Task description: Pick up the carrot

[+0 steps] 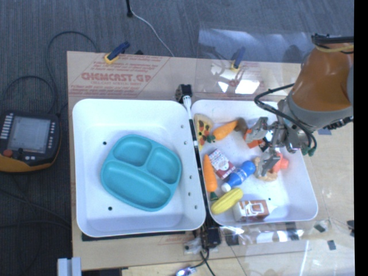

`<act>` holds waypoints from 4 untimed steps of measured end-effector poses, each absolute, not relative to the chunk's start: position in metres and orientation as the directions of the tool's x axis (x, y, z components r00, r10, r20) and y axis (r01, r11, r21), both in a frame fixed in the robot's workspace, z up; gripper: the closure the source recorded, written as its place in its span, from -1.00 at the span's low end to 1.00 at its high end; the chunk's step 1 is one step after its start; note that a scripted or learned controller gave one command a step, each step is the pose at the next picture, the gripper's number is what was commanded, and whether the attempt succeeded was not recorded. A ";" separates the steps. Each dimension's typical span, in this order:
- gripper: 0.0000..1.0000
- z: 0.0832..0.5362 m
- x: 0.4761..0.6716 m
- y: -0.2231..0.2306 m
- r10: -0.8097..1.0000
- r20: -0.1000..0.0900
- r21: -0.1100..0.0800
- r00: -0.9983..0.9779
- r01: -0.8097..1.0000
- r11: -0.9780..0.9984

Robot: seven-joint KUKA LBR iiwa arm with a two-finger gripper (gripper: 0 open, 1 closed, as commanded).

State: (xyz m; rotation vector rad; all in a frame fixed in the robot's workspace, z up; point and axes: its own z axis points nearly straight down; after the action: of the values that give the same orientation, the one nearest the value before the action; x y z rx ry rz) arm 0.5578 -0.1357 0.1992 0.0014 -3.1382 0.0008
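Orange, tapered plastic carrot (210, 173) lies against the right white bin's (307, 195) left wall, untouched. Two-finger gripper (267, 148) hovers well apart, fingers spread and holding nothing; reach, grasp and lift remain.

— What does your arm (322, 82) look like?
— You've a broad orange band above a grey wrist; black cables loop at nine o'clock; the gripper (270, 145) is dull metal.
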 end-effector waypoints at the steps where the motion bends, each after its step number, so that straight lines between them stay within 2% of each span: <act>1: -1.00 0.102 0.633 -0.118 0.306 -0.001 -0.003 -0.952 0.306 0.952; 2: -1.00 0.091 0.617 -0.120 0.557 -0.019 0.002 -0.830 0.557 0.830; 3: -1.00 0.090 0.648 -0.097 0.819 -0.012 0.006 -0.574 0.819 0.574; 4: 1.00 0.098 0.650 -0.098 0.816 -0.020 0.003 -0.577 0.817 0.577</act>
State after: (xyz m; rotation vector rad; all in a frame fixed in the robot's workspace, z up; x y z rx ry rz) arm 0.6495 -0.0980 0.0975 -1.4532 -2.8069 0.0096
